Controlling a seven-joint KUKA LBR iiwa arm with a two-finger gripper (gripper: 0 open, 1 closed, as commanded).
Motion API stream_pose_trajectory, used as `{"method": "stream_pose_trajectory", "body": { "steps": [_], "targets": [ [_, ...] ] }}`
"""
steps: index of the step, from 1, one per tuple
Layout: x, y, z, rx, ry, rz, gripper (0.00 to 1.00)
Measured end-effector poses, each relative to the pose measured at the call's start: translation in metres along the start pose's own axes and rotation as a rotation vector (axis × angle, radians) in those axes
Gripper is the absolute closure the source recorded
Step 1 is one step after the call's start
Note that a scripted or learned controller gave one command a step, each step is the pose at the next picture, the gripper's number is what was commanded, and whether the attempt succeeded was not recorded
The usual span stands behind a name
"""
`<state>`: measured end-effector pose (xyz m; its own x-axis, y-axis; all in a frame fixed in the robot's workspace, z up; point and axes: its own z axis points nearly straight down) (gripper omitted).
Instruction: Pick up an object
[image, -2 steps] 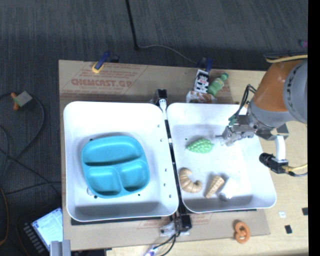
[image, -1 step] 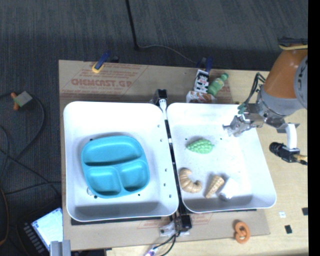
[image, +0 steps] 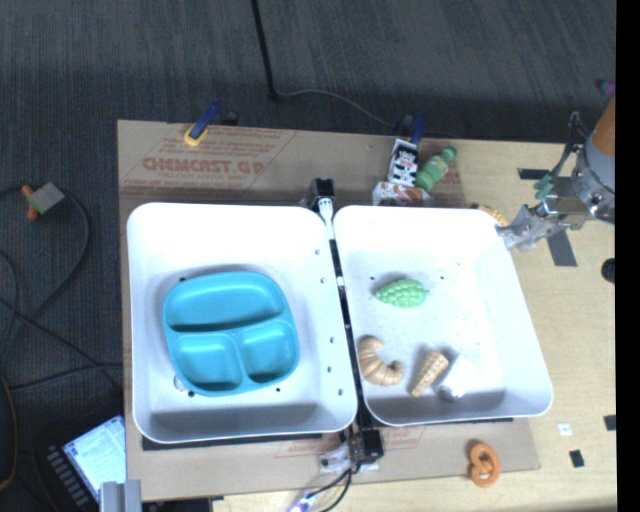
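Note:
The right bin holds a green bumpy toy near its middle. A tan croissant and a beige cone-shaped piece lie side by side near the front wall, with a small pale object just in front of the cone. My gripper hangs over the bench just outside the right bin's far right corner, well away from all of these, and nothing is seen in it. A blue divided tray lies in the left bin.
Behind the bins stand a green bottle and a small printed pack. An orange pretzel shape lies on the bench in front of the right bin. Blue clamps grip the board's far edge.

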<state>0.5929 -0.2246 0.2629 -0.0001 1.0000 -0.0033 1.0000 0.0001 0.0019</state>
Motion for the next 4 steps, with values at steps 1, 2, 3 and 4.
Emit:
{"method": "stream_pose_trajectory", "body": {
  "steps": [1,2,3,4],
  "targets": [
    [0.073,0.014,0.053,0.004,0.004,-0.001,1.0],
    [0.073,0.015,0.052,0.003,0.003,-0.001,0.0],
    [0.074,-0.016,0.134,0.006,0.003,0.0,0.0],
    [0.036,-0.029,0.175,-0.002,0.001,0.001,0.0]
  ]
}}
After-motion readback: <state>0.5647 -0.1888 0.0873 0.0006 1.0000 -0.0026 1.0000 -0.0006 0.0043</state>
